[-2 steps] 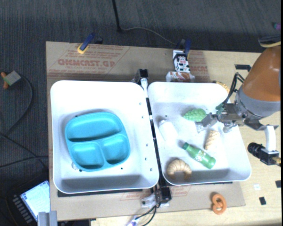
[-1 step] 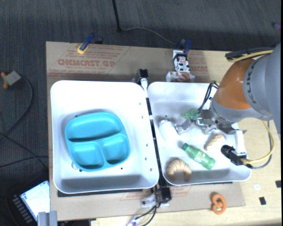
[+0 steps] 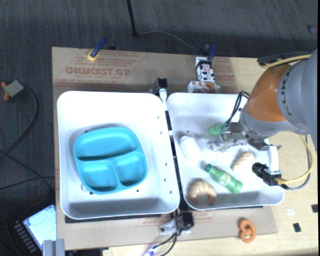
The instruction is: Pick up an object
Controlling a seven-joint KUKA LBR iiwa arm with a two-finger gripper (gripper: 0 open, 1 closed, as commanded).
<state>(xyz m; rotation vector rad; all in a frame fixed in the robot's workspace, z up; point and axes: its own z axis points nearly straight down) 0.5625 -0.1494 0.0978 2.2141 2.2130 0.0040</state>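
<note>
Two bins: side by side on the bench (image 3: 69, 71); left bin (image 3: 69, 196) holds a blue tray (image 3: 110, 160), right bin (image 3: 192, 103) holds the loose items.
Bottle: green bottle (image 3: 224, 178) lies flat in the right bin, lower middle; long axis runs diagonally, cap end toward upper left, base toward lower right.
Neighbours: brown shell (image 3: 202, 191) just beside it at lower left; white cylinder (image 3: 189, 146) up and left; tan piece (image 3: 241, 159) up and right; small green item (image 3: 217, 129) near the tool.
Arm: enters from the right, orange band (image 3: 266, 97) above the wrist, wrist low over the right bin's upper right part.
Tool: tool (image 3: 228, 138) sits between the small green item and the tan piece, apart from the bottle; cannot tell whether it is spread or closed, or whether it grips anything.
</note>
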